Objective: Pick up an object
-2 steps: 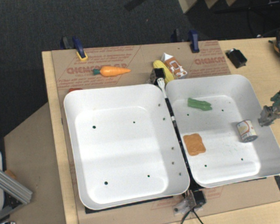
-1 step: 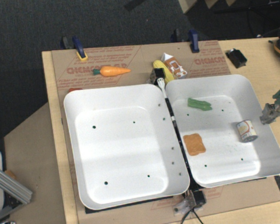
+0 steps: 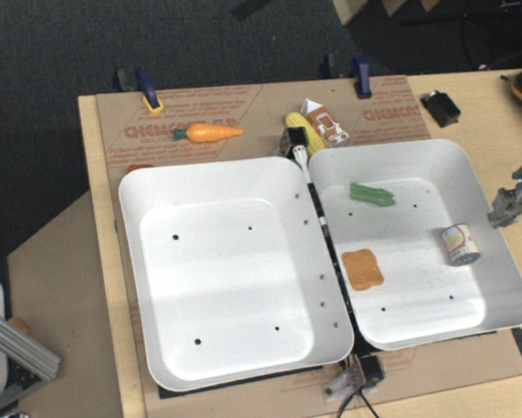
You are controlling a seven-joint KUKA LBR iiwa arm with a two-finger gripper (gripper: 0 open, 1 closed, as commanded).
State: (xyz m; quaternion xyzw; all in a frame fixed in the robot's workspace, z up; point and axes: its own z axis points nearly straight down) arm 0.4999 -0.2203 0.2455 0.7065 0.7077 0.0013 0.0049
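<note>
Gripper point(image 3: 514, 197): at the bench's right edge, just outside the right bin's right rim, metal parts partly cut off by the frame.
Fingers: cannot tell, wide or narrow; nothing seen between them.
Small can point(image 3: 460, 244): lying on its side in the right bin, near the right rim, closest of the objects to the gripper but apart from it.
Green piece point(image 3: 371, 195): elongated, lying flat in the right bin toward its back edge, left of centre.
Orange-brown slab point(image 3: 362, 268): flat, roughly square, in the right bin near its left rim, well apart from the can.
Right bin point(image 3: 492, 314): white, shallow, tilted slightly, left rim touching the left bin's right rim.
Left bin point(image 3: 164, 351): white, shallow, small dark dots on its floor.
Toy carrot point(image 3: 206, 133): on the cardboard sheet behind the left bin's back edge, lying sideways.
Yellow and red-white items point(image 3: 316, 128): clustered on the cardboard behind the seam between the bins; exact kind unclear.
Blue clamps point(image 3: 149, 90): at the cardboard's back edge.
</note>
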